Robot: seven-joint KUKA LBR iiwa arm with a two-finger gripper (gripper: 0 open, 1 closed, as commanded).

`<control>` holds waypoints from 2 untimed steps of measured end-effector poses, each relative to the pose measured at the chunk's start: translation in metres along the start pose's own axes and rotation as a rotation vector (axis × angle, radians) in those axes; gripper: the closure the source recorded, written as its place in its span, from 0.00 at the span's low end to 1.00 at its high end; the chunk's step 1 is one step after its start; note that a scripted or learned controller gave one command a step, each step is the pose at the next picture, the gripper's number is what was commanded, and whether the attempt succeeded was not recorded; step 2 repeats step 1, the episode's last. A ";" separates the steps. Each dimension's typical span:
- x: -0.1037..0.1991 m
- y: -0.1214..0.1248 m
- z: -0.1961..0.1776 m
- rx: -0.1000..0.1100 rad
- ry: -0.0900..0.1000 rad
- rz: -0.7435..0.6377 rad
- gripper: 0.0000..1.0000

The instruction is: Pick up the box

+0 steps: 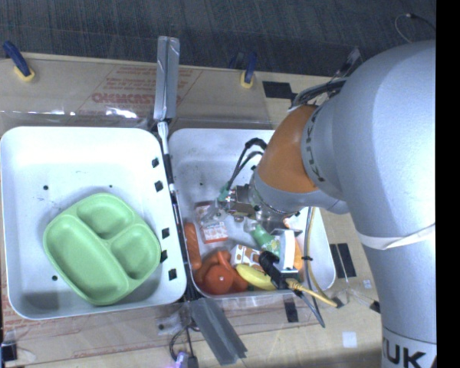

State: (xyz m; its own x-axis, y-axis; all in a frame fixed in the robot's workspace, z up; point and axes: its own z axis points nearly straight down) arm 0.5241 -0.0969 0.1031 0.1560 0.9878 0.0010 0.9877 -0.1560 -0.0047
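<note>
The gripper [267,240] is seen low in the right bin [185,150], hanging from the orange-banded wrist of the grey arm [383,144], which fills the right side of the view. Whether the gripper is released or clenched cannot be told, since its tip is buried in the clutter and hidden by the wrist body; nothing can be confirmed as held. The box [211,224], a small white and red carton, is found lying flat on the floor of the right bin, just left of the gripper and close to the wrist housing; contact between them cannot be judged. Its long axis appears to run roughly from the far side of the bin toward the near side, with a slight tilt, though part of it is covered by the tooling. Below it, a red tomato-like item [217,277], an orange carrot-like piece [192,245] and a yellow banana [254,277] are crowded against the bin's near wall. In the left bin [31,152], a green divided tray [101,248] is set at a slant. Both bins are carried side by side on the surface [84,79], which is covered with cardboard.
</note>
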 end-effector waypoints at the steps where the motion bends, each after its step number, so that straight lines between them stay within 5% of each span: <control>1: 0.001 0.000 -0.010 0.003 0.001 -0.005 1.00; 2: 0.001 0.000 -0.010 0.003 0.001 -0.005 1.00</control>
